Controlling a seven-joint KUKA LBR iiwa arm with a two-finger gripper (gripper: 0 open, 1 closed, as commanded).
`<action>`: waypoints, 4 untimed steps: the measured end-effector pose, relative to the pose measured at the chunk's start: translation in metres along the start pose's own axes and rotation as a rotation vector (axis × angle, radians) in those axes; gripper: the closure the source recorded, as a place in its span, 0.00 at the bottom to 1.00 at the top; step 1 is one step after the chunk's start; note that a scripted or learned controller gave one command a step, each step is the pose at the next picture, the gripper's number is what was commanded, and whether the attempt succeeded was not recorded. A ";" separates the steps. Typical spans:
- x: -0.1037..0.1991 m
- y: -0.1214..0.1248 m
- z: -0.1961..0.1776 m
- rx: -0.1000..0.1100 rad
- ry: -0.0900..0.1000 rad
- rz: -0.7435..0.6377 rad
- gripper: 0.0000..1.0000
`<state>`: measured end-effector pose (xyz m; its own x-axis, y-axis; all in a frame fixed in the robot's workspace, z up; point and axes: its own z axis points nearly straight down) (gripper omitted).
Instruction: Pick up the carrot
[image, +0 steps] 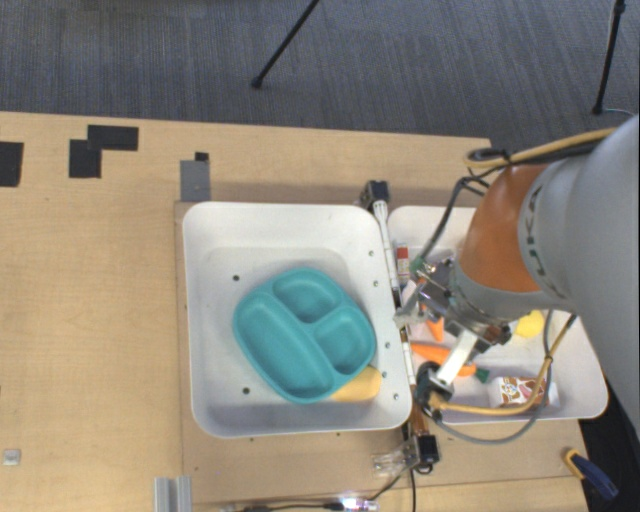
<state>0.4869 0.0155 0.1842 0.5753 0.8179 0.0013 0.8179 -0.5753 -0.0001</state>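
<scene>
The grey arm with its orange band reaches in from the right of the frame and hangs low over the right bin (585, 395). Its pincer (436, 330) sits at that bin's left side, just beside the wall between the two bins; whether it is wide or narrow cannot be told. The carrot (432, 351) lies in the right bin just under the pincer. In the left bin (215, 300) a teal divided plate (303, 333) rests, a yellow piece (357, 385) at its lower right edge.

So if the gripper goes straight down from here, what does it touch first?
Probably the carrot: the gripper hangs over the right bin, with the orange piece just below it. Depth is unclear from this slanted view, so it could miss.
</scene>
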 end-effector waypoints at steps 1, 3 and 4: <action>0.000 0.000 0.000 0.000 0.000 0.000 0.00; 0.010 0.022 0.000 0.002 -0.001 0.443 0.00; 0.010 0.022 0.000 0.001 -0.001 0.443 0.00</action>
<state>0.5106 0.0109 0.1839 0.8703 0.4925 -0.0004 0.4925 -0.8703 -0.0015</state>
